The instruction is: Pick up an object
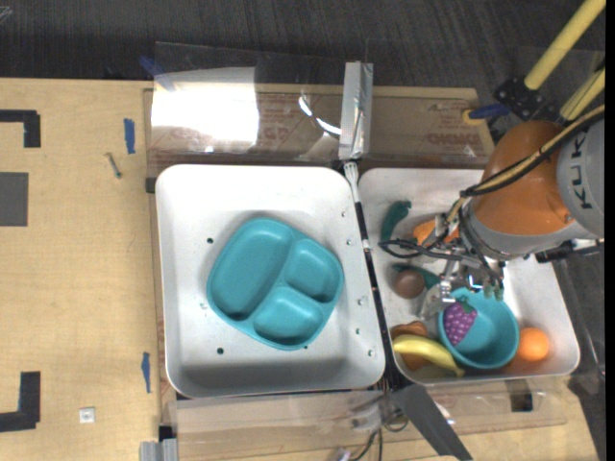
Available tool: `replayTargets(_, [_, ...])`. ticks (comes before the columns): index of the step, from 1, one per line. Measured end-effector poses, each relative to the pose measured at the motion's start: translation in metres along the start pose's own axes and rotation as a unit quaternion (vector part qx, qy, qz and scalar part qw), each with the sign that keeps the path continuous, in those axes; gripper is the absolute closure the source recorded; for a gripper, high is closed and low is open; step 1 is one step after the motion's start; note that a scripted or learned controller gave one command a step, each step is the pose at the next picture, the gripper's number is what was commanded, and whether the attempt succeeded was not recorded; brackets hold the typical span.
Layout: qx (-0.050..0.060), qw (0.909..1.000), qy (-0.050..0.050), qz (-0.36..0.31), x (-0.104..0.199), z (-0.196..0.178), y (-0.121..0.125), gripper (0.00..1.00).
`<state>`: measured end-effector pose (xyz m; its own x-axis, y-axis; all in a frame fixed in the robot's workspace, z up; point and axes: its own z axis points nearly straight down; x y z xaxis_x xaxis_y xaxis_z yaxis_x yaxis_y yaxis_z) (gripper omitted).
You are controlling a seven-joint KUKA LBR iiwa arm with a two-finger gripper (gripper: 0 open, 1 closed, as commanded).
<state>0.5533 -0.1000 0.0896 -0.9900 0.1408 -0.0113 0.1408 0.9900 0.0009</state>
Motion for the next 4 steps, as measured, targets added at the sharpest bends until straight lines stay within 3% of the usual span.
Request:
replayTargets(1, [0.000,0.9999,0.008,-0.011,-0.067,0.000,-0.002,0.00])
replayTargets(2, [0.000,1.0000,0.001,-0.001,-0.014,0.000,0.002,0.00])
replayTargets(3, [0.000,0.9996,-0.001,-0.028,-0.069,0.002,0.013,0.00])
replayTargets(4, [0.000,0.9953,0.000,-0.097,-0.027,0.000,-0.012,0.00])
